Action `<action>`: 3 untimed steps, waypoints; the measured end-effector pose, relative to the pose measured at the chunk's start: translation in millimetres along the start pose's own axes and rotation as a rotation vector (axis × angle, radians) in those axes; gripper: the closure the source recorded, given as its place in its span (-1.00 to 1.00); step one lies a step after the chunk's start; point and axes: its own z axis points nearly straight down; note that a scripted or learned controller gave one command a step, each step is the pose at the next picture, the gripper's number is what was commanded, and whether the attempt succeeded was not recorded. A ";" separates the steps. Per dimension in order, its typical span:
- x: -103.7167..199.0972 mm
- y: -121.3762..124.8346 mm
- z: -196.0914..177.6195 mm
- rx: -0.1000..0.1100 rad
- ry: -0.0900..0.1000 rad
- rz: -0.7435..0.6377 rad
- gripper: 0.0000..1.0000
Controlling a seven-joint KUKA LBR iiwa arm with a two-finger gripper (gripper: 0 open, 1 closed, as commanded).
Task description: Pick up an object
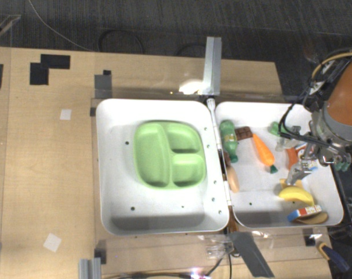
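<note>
- Nearest the camera, at the right bin's (245, 217) front right corner, a small blue-and-brown item (306, 214) is noted lying against the wall.
- Just behind it, a yellow banana (296, 195) is found on the bin floor.
- The gripper (299, 170) is seen hanging just above and behind the banana, at the end of the grey arm with its orange band (345, 95); nothing is seen between its fingers, and how wide they stand cannot be told.
- An orange carrot (263, 150) is recorded near the middle of the same bin, tilted, with a green bottle (228, 139) to its left by the dividing wall and a small brown block (242, 135) between them.
- A reddish piece (292, 154) is noted just beside the gripper; its kind cannot be told.
- The left bin (112, 156) is seen to hold a green sectioned tray (167, 154), lying flat near its middle.
</note>
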 end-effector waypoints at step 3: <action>-135.9 11.6 -30.7 0.003 -0.016 0.066 1.00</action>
